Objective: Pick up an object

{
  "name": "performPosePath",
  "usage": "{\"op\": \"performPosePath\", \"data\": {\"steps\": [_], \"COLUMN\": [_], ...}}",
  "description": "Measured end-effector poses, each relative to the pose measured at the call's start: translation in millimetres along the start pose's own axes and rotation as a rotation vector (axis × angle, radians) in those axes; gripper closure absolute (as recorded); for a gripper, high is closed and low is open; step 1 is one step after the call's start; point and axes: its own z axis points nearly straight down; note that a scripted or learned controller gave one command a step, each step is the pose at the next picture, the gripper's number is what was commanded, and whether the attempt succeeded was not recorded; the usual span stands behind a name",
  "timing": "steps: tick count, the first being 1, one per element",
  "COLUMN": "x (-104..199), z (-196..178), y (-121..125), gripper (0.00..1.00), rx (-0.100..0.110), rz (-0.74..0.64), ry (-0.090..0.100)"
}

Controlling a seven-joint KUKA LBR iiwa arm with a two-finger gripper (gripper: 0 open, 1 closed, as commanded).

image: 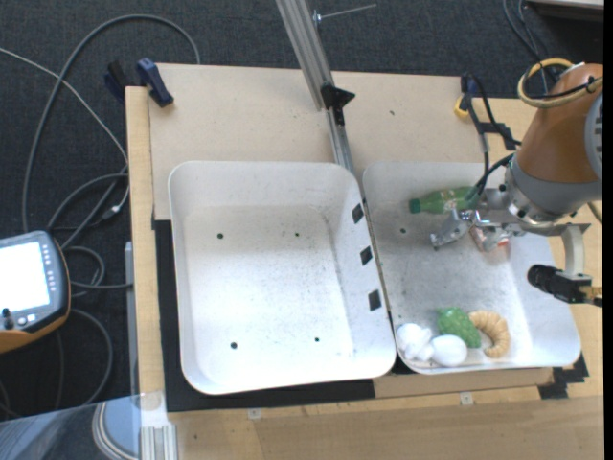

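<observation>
Grey gripper (450,236) hangs over right bin (421,286) beside green bottle (439,201); finger state indeterminate.

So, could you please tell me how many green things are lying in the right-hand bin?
2: a green bottle near the far side of the right bin, and a green leafy item in its near corner. The arm may hide more.

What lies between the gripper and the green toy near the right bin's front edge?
In the camera view, only bare bin floor lies between the gripper and the green toy.
</observation>
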Motion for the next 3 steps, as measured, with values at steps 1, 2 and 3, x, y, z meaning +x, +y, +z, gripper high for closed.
{"op": "performPosePath", "data": {"steps": [1, 2, 3], "x": [6, 6, 17], "z": [62, 47, -7], "y": [0, 2, 2], "gripper": [0.00, 1.00, 1.00], "rx": [0.002, -0.007, -0.013], "rz": [-0.001, 0.000, -0.002], "ry": [0.001, -0.001, -0.003]}}
